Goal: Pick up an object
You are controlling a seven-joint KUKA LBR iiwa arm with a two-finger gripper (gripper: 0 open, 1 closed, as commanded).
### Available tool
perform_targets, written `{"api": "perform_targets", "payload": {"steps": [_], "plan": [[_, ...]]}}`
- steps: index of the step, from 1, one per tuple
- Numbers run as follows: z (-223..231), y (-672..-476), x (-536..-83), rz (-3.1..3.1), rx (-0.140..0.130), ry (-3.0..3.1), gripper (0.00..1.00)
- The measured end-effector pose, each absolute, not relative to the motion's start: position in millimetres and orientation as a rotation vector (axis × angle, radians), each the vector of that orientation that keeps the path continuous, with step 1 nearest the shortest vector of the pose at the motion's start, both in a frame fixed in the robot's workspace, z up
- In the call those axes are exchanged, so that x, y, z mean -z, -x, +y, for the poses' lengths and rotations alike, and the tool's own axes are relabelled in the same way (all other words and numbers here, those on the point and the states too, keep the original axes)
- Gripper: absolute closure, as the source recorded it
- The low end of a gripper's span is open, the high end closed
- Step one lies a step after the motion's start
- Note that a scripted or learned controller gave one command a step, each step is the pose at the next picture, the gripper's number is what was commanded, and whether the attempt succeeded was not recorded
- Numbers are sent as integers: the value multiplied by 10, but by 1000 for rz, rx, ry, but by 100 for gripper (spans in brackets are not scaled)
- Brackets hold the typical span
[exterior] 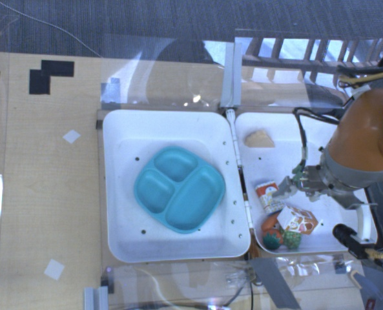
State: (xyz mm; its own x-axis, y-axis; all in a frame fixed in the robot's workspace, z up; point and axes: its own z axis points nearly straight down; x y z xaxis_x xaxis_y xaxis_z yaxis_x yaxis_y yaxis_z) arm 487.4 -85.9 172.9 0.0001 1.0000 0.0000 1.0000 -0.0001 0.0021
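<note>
Over the right bin (320, 129), jaws I cannot tell apart or together hover beside the small carton (267, 196); toys crowd its near edge, open floor toward the far wall.

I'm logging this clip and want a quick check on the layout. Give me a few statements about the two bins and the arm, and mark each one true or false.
1. A blue divided plate lies in the left bin. True.
2. The plate has three compartments. True.
3. The gripper hangs over the left bin. False: it is over the right bin, close to the small red and white carton.
4. A tan lump lies at the far end of the right bin, apart from the other things. True.
5. The plate carries a heap of small toys. False: the small things, among them a green ball, lie at the near end of the right bin.
</note>
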Motion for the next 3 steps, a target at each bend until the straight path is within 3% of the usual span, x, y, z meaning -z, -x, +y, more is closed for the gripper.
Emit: {"api": "perform_targets", "payload": {"steps": [1, 2, 3], "plan": [[-819, -5320, -897, 2244, -16, -2183, 0], [-830, -5334, -1009, 2239, -19, -2181, 100], [-994, -5480, -909, 2392, -6, -2029, 100]]}}
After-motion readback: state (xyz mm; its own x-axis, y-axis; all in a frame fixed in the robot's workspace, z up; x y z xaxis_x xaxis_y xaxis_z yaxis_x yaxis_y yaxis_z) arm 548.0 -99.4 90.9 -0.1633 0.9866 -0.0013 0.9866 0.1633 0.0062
